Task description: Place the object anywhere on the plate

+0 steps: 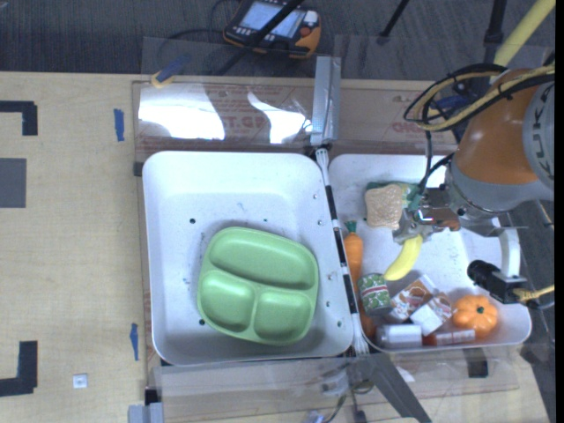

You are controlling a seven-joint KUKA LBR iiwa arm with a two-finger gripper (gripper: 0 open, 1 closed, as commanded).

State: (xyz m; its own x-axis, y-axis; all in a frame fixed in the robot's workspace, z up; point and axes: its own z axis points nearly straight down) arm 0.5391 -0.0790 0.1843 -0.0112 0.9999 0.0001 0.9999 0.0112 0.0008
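A green divided plate (258, 282) lies in the left white bin (167, 227), toward its front. The right bin (463, 258) holds several toy foods. Among them a yellow banana (404, 261) lies at a slant in the middle. My gripper (414, 226) hangs low over the right bin, right at the banana's upper end, with a tan bread slice (384, 205) just to its left. The arm's orange band (502, 144) rises behind it and hides the bin's back right part.
An orange carrot (353, 252) lies along the right bin's left wall. A green can (374, 293), a small packet (412, 300), a red-and-white bottle (423, 331) and an orange pumpkin (475, 314) crowd the front of that bin. A raised divider (337, 236) separates the two bins.
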